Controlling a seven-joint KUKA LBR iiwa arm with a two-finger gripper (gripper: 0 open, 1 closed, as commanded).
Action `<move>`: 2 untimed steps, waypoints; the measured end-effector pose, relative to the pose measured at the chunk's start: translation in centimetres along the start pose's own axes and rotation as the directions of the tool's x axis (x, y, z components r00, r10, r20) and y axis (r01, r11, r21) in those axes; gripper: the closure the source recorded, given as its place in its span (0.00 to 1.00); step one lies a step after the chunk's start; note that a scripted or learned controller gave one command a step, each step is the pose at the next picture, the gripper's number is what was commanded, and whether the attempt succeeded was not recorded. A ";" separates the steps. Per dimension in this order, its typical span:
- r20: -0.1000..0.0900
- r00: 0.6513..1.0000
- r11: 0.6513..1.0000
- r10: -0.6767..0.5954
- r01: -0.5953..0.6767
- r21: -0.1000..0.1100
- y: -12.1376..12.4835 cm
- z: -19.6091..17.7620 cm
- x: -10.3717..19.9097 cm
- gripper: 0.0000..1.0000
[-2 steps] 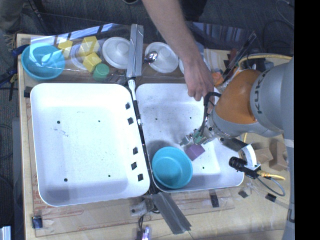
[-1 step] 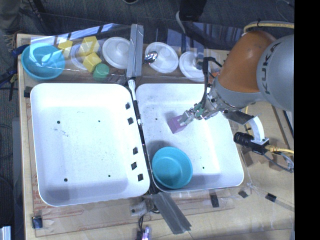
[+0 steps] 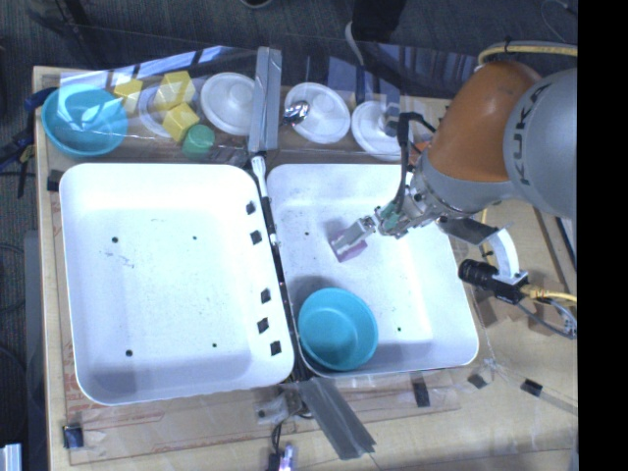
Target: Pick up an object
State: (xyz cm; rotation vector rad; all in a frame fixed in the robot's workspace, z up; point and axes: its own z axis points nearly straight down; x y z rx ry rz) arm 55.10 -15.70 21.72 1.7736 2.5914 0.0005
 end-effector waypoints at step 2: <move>-0.004 0.928 0.928 0.372 -0.372 0.008 2.3 11.7 -3.3 1.00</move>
